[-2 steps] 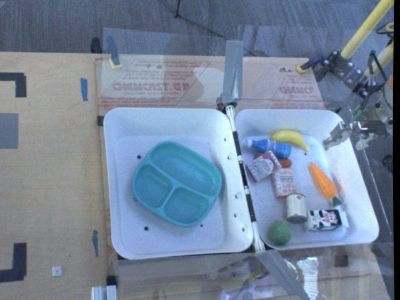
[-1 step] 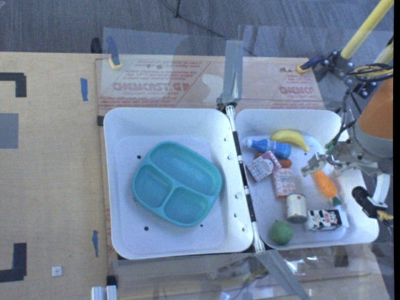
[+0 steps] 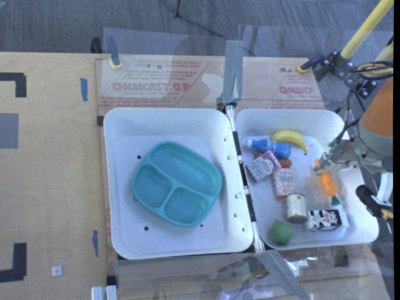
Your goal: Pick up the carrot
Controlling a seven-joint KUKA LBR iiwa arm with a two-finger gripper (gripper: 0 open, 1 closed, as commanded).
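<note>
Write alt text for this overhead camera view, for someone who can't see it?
A robot gripper hovers just above an orange carrot in the right white bin, among a banana, a blue bottle, small cartons and a green fruit. The left white bin holds a teal divided plate.

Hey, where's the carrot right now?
The carrot lies in the right-hand bin near its right wall, just below the pincer, with the cow-print carton further toward the front.
</note>
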